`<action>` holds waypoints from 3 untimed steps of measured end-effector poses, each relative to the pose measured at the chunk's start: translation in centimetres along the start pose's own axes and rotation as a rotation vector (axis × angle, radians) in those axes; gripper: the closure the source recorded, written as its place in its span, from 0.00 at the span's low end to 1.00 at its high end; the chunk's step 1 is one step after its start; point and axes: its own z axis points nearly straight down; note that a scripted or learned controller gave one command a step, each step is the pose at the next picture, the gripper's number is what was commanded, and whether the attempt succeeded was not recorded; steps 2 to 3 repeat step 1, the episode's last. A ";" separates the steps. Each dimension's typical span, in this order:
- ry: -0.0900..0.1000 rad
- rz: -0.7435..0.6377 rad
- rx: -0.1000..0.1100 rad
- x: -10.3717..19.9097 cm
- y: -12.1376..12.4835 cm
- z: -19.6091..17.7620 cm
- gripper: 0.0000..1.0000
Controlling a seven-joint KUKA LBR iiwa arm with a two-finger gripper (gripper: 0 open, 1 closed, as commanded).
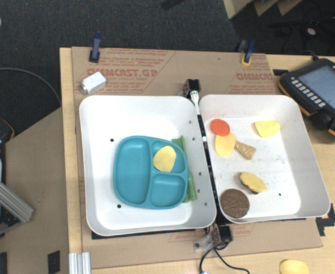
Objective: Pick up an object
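Dark carpet surrounds a bench topped with a cardboard sheet (pixel 156 67), which two blue clamps at its far edge seem to pin flat so the bins cannot slide; on it sit two shallow white bins side by side, their inner rims touching along a black strip. Left bin (pixel 99 124) holds a teal divided tray (pixel 134 173) resting partly over a green piece (pixel 189 178), and a pale yellow toy food piece (pixel 165 158) lies in the tray's upper right compartment, as though served there; right bin (pixel 287 187) keeps the loose stock spread apart, probably so each item can be reached singly: an orange-red disc (pixel 219 127) touching a yellow oval (pixel 225 145), a tan wedge (pixel 246 150) just beside that, a yellow slice (pixel 267 128) near the far side, a brown-and-yellow piece (pixel 252 182), and a dark brown round cookie (pixel 235 203) near the front rim. Any of these could serve as the object to pick; the yellow slice and the cookie look easiest, standing clear of neighbours. No gripping has begun, and whether the gripper is spread or closed I cannot tell.
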 end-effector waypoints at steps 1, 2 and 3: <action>-0.004 -0.001 -0.005 -0.1 0.1 -1.1 1.00; -0.004 -0.001 -0.005 -0.1 0.1 -1.1 1.00; -0.004 -0.001 -0.005 -0.1 0.1 -1.1 1.00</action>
